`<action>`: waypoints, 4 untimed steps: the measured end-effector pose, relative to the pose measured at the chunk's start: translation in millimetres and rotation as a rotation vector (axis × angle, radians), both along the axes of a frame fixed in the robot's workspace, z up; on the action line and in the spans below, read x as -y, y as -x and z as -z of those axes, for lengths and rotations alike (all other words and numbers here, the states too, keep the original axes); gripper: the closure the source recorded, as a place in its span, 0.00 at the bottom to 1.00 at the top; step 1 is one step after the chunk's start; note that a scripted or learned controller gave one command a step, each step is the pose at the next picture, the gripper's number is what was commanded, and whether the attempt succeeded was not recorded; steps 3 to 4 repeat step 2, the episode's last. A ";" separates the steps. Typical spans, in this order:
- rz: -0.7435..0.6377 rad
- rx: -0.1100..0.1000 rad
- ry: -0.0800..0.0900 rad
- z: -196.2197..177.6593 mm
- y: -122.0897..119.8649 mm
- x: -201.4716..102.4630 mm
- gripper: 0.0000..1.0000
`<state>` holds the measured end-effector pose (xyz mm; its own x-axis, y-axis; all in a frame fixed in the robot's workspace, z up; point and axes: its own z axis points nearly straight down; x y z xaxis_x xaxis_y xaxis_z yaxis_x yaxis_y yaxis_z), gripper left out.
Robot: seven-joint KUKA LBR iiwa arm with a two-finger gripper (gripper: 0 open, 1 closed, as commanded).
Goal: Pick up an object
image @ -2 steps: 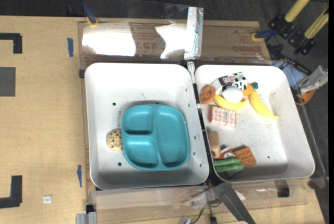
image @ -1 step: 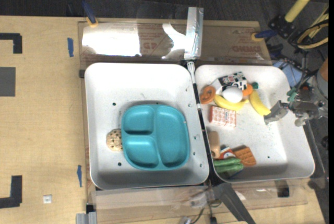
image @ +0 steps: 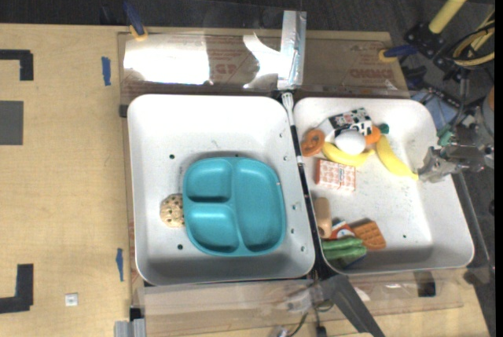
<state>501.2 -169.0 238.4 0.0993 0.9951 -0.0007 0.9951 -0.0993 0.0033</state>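
Camera view looks down on two shallow white bins set side by side on the table. The left bin (image: 149,123) holds a teal plastic divided plate (image: 233,204) with three smooth compartments, lying flat near the middle; a round, speckled cookie-like piece (image: 172,210) sits touching its left edge.

The right bin (image: 440,233) carries the candidates for picking, bunched toward its left and far parts. Two yellow bananas, one (image: 346,155) curving under a white egg-shaped object (image: 350,143), the other (image: 393,159) angled toward the right. Far of them lies a black-and-white patterned item (image: 351,122), with an orange ring-like piece (image: 313,142) at the left. A flat card with red print (image: 336,175) lies near the middle. Against the near-left wall sit a green, cucumber-like piece (image: 343,249) and a tan ridged, waffle-like piece (image: 369,235).

The gripper (image: 440,163) hangs at the right bin's right rim, just beside the tip of the right banana. I cannot tell how its fingers stand; nothing is seen between them. Judging by this, the grasp is not yet made, and the smooth curved banana looks the nearest target.
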 end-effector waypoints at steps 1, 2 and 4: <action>-0.020 0.003 -0.001 150.8 20.0 -31.6 1.00; -0.286 0.006 0.000 -22.0 19.4 -99.5 1.00; -0.286 0.006 0.000 -22.0 19.4 -99.5 1.00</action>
